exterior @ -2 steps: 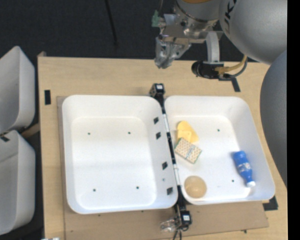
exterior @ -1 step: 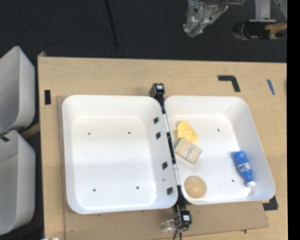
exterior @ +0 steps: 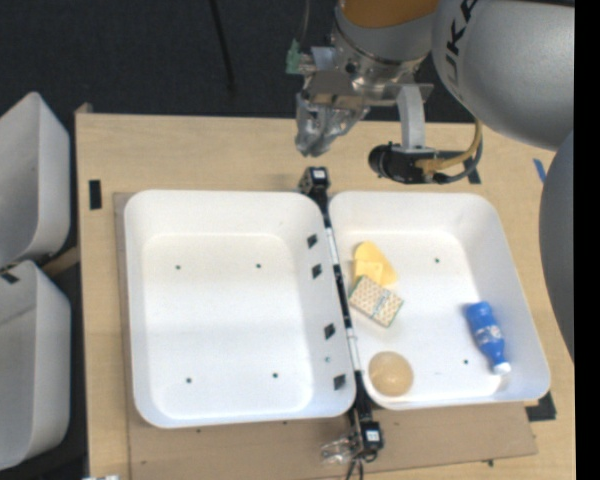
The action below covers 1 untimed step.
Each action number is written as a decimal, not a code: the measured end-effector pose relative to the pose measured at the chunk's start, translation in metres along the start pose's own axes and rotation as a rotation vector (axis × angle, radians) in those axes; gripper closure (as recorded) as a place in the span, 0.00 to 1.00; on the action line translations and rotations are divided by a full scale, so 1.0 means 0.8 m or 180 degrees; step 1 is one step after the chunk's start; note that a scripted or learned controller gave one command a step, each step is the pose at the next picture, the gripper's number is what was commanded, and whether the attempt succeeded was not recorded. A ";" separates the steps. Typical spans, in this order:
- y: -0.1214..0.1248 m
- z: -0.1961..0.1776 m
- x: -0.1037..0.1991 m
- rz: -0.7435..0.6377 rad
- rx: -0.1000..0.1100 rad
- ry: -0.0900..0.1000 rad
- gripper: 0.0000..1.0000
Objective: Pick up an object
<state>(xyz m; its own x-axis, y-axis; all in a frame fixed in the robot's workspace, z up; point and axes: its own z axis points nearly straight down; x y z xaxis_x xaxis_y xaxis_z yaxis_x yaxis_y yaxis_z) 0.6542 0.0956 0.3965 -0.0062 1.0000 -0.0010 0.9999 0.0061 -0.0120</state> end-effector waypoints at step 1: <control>0.022 -0.062 -0.062 0.0029 -0.0059 -0.0004 1.00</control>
<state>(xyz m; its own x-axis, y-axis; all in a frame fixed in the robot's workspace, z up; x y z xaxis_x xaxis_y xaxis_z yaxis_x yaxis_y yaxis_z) 0.6725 0.0464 0.4459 0.0028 1.0000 -0.0023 1.0000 -0.0028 0.0064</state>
